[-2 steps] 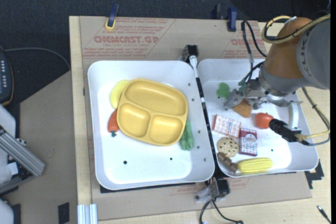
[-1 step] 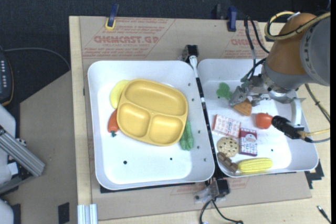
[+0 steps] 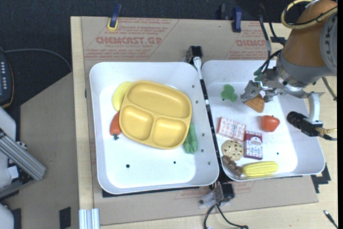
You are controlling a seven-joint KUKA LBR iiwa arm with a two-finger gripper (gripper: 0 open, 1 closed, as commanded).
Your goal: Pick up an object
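Camera view: the gripper (image 3: pixel 256 95) sits low in the right bin (image 3: pixel 305 161), directly over an orange wedge-shaped piece (image 3: pixel 256 104); whether it grips the piece cannot be told. Broccoli (image 3: pixel 229 93) lies just beside it, a tomato (image 3: pixel 270 123) near. Left bin (image 3: pixel 107 161) holds a yellow divided tray (image 3: pixel 155 114).
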